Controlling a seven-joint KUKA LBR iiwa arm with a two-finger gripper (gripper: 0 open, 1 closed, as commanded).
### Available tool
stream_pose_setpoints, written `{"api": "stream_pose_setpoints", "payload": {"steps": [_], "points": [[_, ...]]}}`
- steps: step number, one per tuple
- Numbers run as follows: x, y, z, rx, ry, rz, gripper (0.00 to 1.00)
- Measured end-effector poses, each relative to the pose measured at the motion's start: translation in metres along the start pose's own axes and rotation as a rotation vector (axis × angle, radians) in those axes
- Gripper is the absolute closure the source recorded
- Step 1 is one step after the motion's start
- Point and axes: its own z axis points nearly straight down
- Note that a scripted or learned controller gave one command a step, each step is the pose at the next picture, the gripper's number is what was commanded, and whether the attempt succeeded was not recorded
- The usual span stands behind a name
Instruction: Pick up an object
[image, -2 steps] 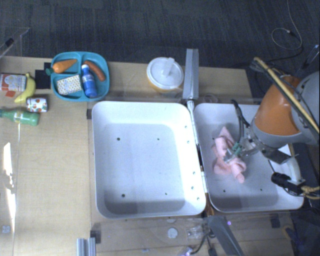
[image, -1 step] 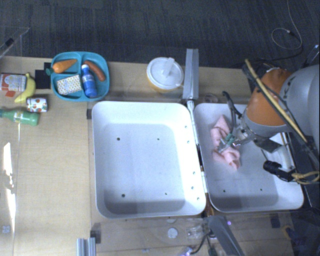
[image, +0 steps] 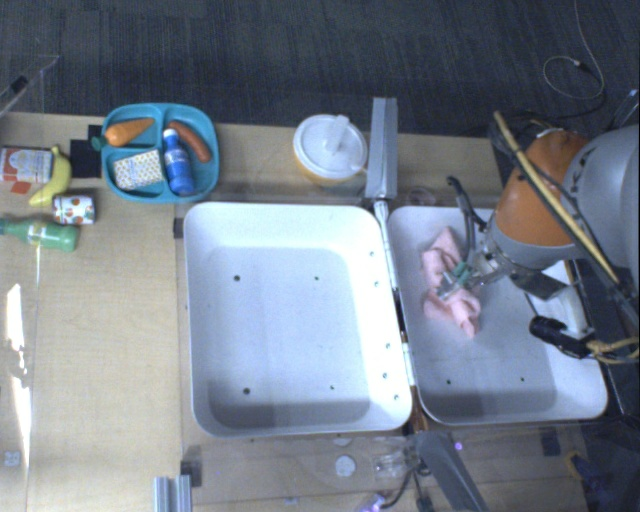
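A pink soft object (image: 444, 285), crumpled like a cloth or soft toy, lies in the right bin (image: 500, 385) near its upper left part. My gripper (image: 459, 278) reaches in from the right and sits down on the middle of the pink object, covering part of it. The grey arm with its orange band (image: 535, 205) hangs over the bin's upper right corner.
The left bin (image: 285, 320) sits beside the right one. Behind the bins stand a white lidded cup (image: 330, 148) and a blue divided tray (image: 160, 152) of toy food. Small items, among them a banana (image: 52, 178) and a green bottle (image: 40, 234), lie at the bench's far left.
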Motion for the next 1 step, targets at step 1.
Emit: {"api": "stream_pose_setpoints", "payload": {"steps": [1], "points": [[0.0455, 0.0265, -0.0759, 0.028, 0.011, 0.289, 1.00]]}}
